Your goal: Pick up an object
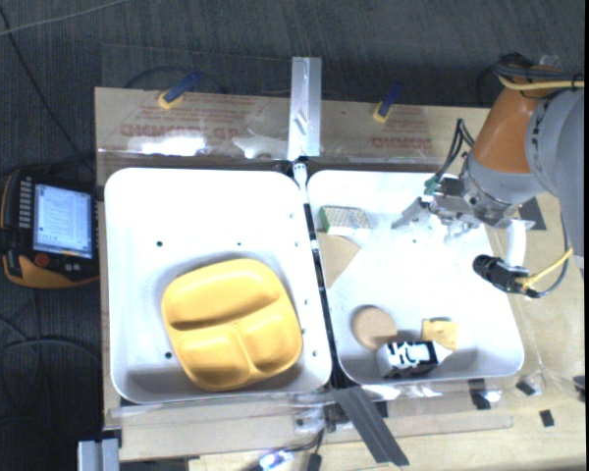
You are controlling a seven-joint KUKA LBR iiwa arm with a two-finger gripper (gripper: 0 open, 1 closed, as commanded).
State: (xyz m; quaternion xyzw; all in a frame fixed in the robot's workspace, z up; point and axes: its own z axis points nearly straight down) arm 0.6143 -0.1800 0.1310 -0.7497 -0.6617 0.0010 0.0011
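In the right bin (491, 346), nearest, sit a black-and-white object (409, 355), a yellow block (440, 333) and a tan disc (371, 324); farther, my gripper (434, 211) hangs over bare floor (whether spread or pressed, I cannot tell)

A dark grey carpet (275, 18) covers the floor around the bench, with thin cables (39, 23) trailing across it at the upper left. The bench top (226, 116) is pale brown board, its far strip covered by a wrinkled clear plastic sheet (216, 130) held down with two clips, blue and yellow (179, 90). A handheld control pad (51, 226) with a lit screen lies on the carpet to the left. Light is even, without hard shadows
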